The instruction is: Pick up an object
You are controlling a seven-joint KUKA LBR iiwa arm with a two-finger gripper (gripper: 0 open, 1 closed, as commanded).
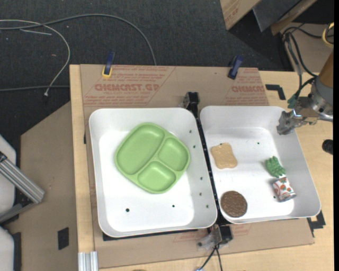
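You've got dark carpet (106,32) up top with loose cables (58,39) trailing across it. Bench (53,159) is tan board, printed cardboard sheet (159,84) on top, held by two blue clamps (109,63). Cardboard box (238,10) at the top right. Aluminium rail (18,177) at the left edge.

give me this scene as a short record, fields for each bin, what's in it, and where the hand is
left bin: holds a green divided plate with three compartments, lying near the middle
right bin: holds four small things
tan piece: near the left wall
brown round piece: near front left corner
green leafy piece: toward the right wall
red and white piece: just in front of the green leafy piece
hand: over the right bin's far right corner, apart from all four things
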